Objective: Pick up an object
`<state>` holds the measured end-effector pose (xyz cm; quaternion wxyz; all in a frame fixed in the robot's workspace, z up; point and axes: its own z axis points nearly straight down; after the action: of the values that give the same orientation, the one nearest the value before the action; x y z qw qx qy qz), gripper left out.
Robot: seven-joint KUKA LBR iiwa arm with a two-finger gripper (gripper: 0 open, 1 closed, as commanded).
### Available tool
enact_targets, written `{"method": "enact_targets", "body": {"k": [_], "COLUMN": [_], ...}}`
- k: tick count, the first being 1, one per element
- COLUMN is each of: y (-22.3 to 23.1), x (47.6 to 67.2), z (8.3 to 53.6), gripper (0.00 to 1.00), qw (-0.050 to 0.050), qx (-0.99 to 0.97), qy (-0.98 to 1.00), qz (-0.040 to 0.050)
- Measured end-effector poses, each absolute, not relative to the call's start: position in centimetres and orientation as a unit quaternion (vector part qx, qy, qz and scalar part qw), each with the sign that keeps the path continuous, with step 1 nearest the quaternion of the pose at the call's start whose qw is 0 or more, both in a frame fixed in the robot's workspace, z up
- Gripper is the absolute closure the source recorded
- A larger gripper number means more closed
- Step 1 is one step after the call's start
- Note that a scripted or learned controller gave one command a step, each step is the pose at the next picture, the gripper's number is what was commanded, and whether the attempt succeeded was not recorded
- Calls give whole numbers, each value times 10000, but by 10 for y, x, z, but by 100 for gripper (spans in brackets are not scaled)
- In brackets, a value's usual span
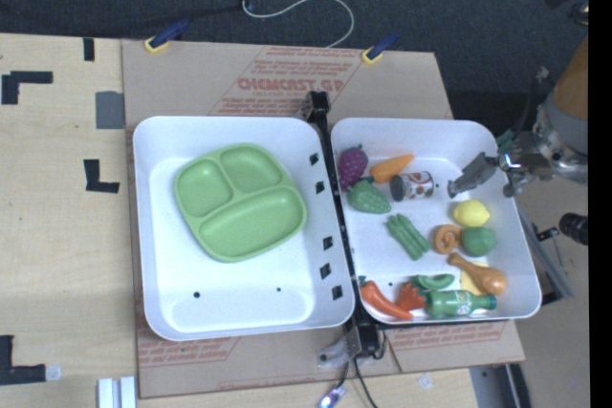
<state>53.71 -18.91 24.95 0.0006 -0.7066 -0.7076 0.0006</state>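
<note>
I see my end effector [483, 169] open, holding nothing | yellow lemon [470, 213] just below it | small can [415, 185] left of it

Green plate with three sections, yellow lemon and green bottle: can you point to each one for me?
Green divided plastic plate [241, 202]: camera view, on its large lower compartment.
Yellow round toy lemon [470, 213]: camera view, middle of its skin.
Green plastic bottle lying flat [459, 304]: camera view, on its body.
</note>
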Motion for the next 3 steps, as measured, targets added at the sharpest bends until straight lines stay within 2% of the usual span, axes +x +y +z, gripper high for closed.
{"method": "enact_targets", "body": {"k": [1, 2, 3], "y": [-189, -140, -142], "x": [537, 539, 539], "z": [259, 513, 513], "gripper": [100, 100, 100], "qw": [7, -79, -15], "qx": [-7062, -7048, -7063], "qy": [-7080, -7094, -7079], "qz": [7, -51, 8]}}
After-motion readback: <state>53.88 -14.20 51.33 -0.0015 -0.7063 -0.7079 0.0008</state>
